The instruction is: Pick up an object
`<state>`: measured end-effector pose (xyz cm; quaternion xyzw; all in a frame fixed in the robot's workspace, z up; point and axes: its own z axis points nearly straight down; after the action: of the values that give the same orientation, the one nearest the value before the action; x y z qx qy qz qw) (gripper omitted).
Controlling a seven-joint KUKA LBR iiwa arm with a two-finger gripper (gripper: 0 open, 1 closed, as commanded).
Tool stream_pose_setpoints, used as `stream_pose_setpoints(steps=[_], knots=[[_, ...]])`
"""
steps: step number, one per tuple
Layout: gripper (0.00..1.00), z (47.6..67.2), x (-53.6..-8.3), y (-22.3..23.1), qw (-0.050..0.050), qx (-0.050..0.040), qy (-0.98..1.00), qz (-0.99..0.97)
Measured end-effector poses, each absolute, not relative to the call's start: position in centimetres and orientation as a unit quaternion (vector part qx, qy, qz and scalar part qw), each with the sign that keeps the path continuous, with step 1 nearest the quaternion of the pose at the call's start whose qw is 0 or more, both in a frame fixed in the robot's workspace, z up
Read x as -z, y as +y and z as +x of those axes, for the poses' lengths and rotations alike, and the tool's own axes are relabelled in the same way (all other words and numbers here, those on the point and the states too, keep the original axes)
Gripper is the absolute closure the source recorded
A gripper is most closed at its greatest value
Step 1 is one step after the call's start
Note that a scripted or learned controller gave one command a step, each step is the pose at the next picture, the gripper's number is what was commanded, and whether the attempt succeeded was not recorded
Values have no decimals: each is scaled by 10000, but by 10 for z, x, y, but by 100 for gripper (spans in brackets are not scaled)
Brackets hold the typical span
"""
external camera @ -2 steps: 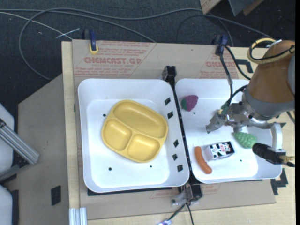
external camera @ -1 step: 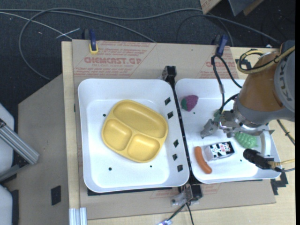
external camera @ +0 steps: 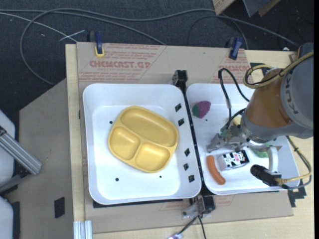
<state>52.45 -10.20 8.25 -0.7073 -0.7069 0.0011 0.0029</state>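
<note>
My gripper (external camera: 230, 149) hangs low over the front middle of the right bin (external camera: 219, 187), with the grey and orange arm covering most of it. A small white item with black and red marks (external camera: 234, 159) sits right at the gripper; whether it is held is unclear. An orange sausage-shaped piece (external camera: 215, 170) lies just left of it on the bin floor. Farther back rests a purple fruit with a green top (external camera: 202, 108). A bit of something green (external camera: 260, 152) peeks out from under the wrist.
The left bin (external camera: 94, 133) holds a yellow divided plate (external camera: 143, 139) at its middle. A black divider with clips (external camera: 188, 133) runs between the two bins. Cables loop over the back of the right bin.
</note>
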Motion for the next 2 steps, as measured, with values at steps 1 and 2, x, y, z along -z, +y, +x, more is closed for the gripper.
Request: stream_pose_setpoints(steps=[1, 2], knots=[[100, 526, -96, -102, 8, 7, -7069, -7073], [100, 518, -146, -96, -10, 10, -7075, -7067]])
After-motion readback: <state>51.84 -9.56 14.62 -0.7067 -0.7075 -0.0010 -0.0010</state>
